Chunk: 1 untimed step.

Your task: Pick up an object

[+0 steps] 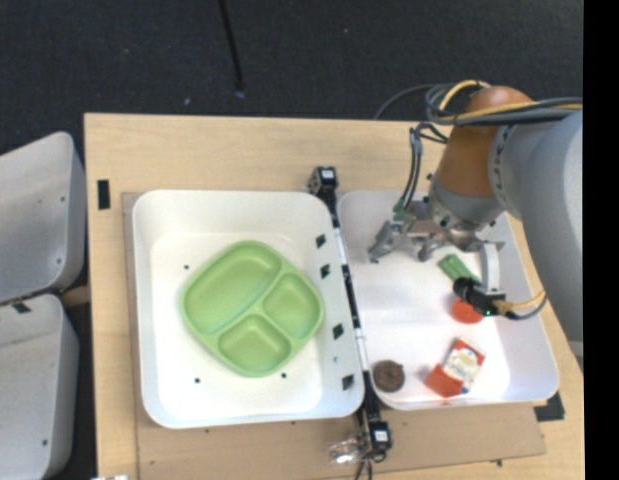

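gripper (407, 243) over right bin (529, 363), can't tell its state | red packet (456, 367): prob light, crinkly, grab by mid edges

The single camera sits fixed above the bench (239, 148) and looks down at a slant, far enough off to take in both white bins whole. The left bin (149, 368) lies near the frame's middle and the right bin (529, 368) toward its right side. The arm (489, 158) enters from the right edge.
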Available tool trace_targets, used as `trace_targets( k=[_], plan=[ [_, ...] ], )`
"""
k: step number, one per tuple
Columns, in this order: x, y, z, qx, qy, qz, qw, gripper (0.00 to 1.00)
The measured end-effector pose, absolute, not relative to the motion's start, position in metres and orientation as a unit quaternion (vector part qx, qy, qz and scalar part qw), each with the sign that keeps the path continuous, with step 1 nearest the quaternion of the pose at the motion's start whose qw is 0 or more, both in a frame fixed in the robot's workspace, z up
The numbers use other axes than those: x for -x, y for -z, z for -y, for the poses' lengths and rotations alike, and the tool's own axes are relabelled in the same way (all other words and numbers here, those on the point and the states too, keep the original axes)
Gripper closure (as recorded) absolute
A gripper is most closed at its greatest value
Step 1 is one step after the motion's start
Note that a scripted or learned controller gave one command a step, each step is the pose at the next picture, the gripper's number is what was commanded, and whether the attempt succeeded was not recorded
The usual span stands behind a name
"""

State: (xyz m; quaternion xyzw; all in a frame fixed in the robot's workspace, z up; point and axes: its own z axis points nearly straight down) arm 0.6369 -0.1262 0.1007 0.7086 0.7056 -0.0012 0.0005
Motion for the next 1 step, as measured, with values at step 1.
trace_targets(
  k=[1],
  plan=[
    [-0.6378,-0.1126,0.1274,-0.71,0.0,-0.705,0.002,1.0]
  ],
)
